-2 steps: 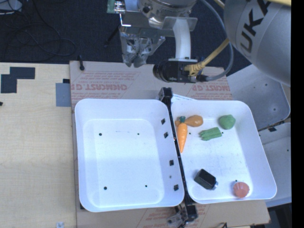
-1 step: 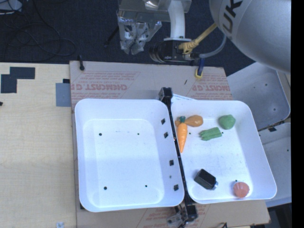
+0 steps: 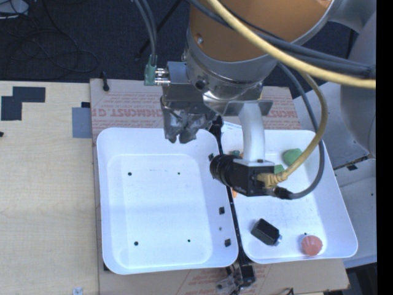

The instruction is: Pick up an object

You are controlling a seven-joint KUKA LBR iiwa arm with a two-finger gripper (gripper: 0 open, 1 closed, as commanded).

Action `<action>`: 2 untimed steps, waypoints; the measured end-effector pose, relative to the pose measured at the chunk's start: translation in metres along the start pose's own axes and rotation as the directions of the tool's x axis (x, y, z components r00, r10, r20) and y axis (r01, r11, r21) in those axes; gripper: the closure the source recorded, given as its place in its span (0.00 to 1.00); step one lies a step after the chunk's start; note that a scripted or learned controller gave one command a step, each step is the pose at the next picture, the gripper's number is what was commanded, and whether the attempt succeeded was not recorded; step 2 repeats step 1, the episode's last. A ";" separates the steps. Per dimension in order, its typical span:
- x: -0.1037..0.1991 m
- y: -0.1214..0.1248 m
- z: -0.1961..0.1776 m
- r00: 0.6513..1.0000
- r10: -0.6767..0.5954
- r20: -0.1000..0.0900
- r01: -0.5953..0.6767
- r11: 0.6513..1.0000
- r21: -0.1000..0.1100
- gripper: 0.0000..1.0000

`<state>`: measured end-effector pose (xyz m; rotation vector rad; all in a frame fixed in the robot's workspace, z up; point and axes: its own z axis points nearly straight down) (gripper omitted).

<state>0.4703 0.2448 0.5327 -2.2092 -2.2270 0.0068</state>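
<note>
**Figure.** The hand [image 3: 180, 129], of grey metal, hangs from the grey-and-orange arm [image 3: 258, 17] above the far rim of the first bin [image 3: 107, 158]. It is close to the corner where that bin meets the second bin [image 3: 341, 226]. Whether the hand is released or clenched cannot be told.

The candidate objects all lie in the second bin, apart from the hand:
- **Green piece** [image 3: 293, 155]: nearest to the hand, toward the view's right and slightly nearer the camera. It has a rounded outline, rests by the far wall, and is partly crossed by a yellow cable.
- **Black block** [image 3: 265, 232]: farther from the hand, toward the camera and to the right. It is matte with rounded corners and lies askew on the bin floor.
- **Reddish round piece** [image 3: 311, 244]: farthest from the hand, near the bin's near right corner and apart from the block.

Below the hand and toward the camera, the first bin offers a smooth white floor marked by a few small dark dots and bounded by low sloping walls. Both bins rest on a printed cardboard sheet [image 3: 129, 112] on the pale wooden counter [image 3: 43, 183], which extends away from the hand to the view's left.
</note>
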 end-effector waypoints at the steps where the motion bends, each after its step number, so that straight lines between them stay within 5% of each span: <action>1: -0.002 0.067 -0.004 1.000 0.010 0.003 -0.010 1.000 -0.003 1.00; 2: -0.002 0.067 -0.004 1.000 0.010 0.003 -0.010 1.000 -0.003 1.00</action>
